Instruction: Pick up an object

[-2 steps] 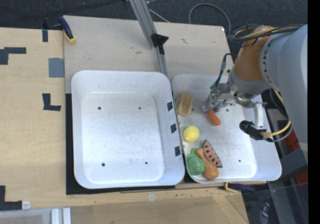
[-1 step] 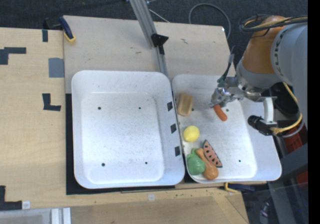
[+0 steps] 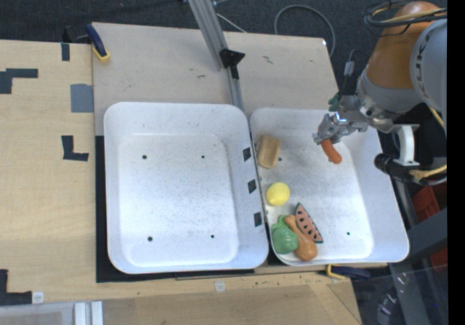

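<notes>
Gripper (image 3: pixel 329 134): over the right bin (image 3: pixel 378 243), upper part, reaching in from the right; fingers closed on a small orange-red carrot-like piece (image 3: pixel 333 152) that hangs tilted just below them, above the bin floor.

Right bin, contents: tan block (image 3: pixel 268 150) near the left wall; yellow ball (image 3: pixel 277 194) below it; watermelon slice (image 3: pixel 308 223), green piece (image 3: pixel 283 238) and orange piece (image 3: pixel 303 243) clustered at the lower left.

Left bin (image 3: pixel 116 171): white, beside the right one.

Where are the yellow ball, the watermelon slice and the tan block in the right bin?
yellow ball (image 3: pixel 277 194), camera view, centre of its top face.
watermelon slice (image 3: pixel 308 224), camera view, middle of the red flesh.
tan block (image 3: pixel 268 151), camera view, centre of its upper face.
</notes>
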`<state>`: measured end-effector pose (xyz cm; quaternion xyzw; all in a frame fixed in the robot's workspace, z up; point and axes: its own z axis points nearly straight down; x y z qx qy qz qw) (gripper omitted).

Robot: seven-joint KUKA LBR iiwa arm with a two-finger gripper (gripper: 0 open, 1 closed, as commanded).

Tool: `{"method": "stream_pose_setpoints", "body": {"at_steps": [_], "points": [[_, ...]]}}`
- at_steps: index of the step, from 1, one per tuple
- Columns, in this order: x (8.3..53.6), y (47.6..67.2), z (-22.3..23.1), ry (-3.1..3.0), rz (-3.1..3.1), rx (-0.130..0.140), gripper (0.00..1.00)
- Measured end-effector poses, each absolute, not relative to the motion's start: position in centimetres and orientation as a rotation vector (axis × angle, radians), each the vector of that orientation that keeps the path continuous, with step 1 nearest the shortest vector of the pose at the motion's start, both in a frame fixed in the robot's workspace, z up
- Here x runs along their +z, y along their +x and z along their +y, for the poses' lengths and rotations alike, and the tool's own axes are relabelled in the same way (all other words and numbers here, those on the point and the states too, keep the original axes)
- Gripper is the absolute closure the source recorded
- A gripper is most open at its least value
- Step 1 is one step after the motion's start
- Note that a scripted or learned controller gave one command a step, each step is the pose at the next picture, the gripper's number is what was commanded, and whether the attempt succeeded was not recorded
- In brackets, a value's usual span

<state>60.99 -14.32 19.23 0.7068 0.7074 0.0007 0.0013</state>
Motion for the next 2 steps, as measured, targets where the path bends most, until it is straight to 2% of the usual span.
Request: {"method": "stream_pose_setpoints", "body": {"at_steps": [1,2], "points": [[23.6,61.0,-14.8,2.218,2.221,0.002,1.00],[24.2,60.1,-8.7,2.215,2.231,0.000,1.00]]}}
